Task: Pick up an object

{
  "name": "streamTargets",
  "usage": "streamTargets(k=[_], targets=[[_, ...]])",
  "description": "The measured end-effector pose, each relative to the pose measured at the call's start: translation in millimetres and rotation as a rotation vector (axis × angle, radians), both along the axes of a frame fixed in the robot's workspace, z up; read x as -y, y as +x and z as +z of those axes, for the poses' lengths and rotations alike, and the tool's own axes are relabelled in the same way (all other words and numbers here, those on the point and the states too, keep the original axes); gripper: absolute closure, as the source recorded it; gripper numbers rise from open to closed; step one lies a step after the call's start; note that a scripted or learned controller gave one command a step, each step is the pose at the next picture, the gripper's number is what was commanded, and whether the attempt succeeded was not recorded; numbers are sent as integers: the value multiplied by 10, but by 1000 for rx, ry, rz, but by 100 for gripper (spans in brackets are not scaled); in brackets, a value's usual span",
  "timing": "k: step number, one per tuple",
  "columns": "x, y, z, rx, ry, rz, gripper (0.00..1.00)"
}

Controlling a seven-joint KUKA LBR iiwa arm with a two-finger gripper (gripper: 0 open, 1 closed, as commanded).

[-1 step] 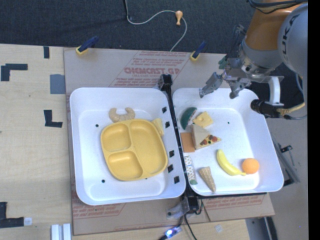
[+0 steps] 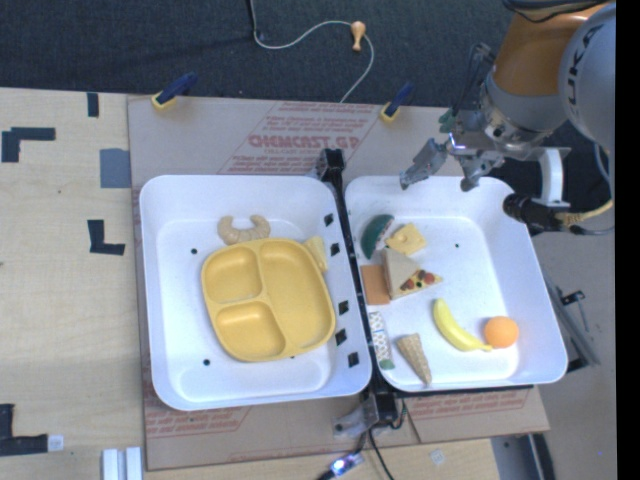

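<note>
My gripper [image 2: 443,171] hangs above the back rim of the right bin [image 2: 520,258], fingers spread open with nothing between them. Below and to its left, toy food lies in that bin: a green wedge [image 2: 375,232], a yellow cheese piece [image 2: 407,239], a pizza slice [image 2: 410,275], an orange-brown slab [image 2: 374,284]. Nearer the front lie a banana [image 2: 455,327], an orange ball [image 2: 500,332], an ice-cream cone [image 2: 414,356] and a small white packet [image 2: 379,337].
The left bin [image 2: 170,298] bears a yellow divided plate [image 2: 267,299] and a tan pretzel-like piece [image 2: 244,229]. Blue-and-yellow clamps [image 2: 174,90] [image 2: 397,99] hold the cardboard at the back. A white cable [image 2: 310,33] runs over the dark floor.
</note>
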State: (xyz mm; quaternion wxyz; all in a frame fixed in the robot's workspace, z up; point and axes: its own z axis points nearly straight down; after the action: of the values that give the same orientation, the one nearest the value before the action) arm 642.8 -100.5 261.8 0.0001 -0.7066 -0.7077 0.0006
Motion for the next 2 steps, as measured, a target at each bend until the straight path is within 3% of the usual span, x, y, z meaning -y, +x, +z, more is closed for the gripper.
streamTargets(k=[2], targets=[[-45,-74,-886,-5,0,0,0]])
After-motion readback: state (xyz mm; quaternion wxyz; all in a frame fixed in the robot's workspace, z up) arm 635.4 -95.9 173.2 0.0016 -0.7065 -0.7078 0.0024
